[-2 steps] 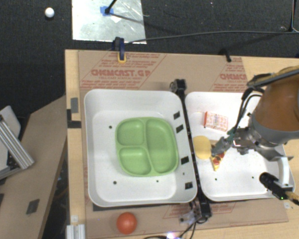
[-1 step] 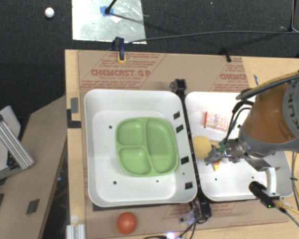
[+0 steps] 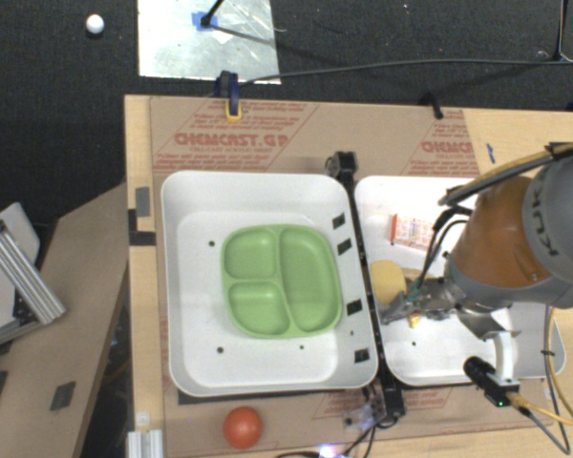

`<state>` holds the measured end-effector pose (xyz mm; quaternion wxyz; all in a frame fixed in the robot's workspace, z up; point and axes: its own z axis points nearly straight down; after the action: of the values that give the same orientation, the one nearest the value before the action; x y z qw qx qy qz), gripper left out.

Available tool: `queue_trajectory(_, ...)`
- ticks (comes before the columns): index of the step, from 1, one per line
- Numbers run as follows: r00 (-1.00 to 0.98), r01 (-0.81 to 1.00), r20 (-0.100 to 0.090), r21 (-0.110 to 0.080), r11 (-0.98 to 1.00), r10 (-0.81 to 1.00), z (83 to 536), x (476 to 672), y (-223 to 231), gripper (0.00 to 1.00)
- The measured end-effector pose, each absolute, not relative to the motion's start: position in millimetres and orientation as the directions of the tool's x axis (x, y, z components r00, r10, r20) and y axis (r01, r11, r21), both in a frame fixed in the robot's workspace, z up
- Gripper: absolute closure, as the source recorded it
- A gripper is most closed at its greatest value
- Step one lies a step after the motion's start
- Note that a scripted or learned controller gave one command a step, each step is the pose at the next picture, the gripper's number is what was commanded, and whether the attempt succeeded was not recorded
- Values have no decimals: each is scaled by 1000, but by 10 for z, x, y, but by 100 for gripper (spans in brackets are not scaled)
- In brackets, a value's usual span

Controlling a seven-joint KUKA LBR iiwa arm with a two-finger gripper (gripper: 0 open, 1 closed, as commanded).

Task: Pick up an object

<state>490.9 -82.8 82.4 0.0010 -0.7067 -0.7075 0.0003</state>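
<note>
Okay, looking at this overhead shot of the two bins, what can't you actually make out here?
- Claw in the camera view: too small and dark against the wrist to read its state.
- Right bin: the arm covers much of its floor.
- Yellow object: the arm hides its right side, so what it is remains unclear.
- Red-and-white packet: print too small to read.

Yellow obj (image 3: 386, 279), R bin's left edge

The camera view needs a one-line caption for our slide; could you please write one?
KUKA arm's hand lowered into the right bin beside a yellow object; green divided tray sits in the left bin.
</note>
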Motion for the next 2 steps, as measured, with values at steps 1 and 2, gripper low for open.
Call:
queue_trajectory(1, -2, 1000, 1, 2, 2, 1000, 950, 4922, -831, 100)
queue_trajectory(2, -3, 1000, -1, 5, 3, 1000, 1380, 4927, -862, 100)
